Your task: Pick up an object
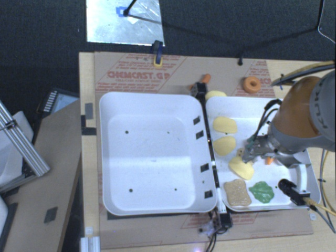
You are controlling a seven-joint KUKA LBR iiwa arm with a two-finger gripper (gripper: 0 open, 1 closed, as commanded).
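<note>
The right bin [252, 104] holds several pale yellow pieces: one [224, 124] near the back, one [224, 145] below it, and one [241, 168] lower down. A tan slice [237, 192] and a green leafy piece [261, 191] lie at the bin's front. A small orange bit [269, 161] shows beside the arm. My gripper [251, 152] hangs low over the bin, right above the lower yellow piece's far edge. Nothing shows between its fingers from this angle.
The left bin [152, 151] sits beside the right one, with a black clipped divider between them. An orange ring [252, 84] and a yellow piece [215, 94] lie behind the right bin. A yellow clamp [157, 54] sits at the board's back.
</note>
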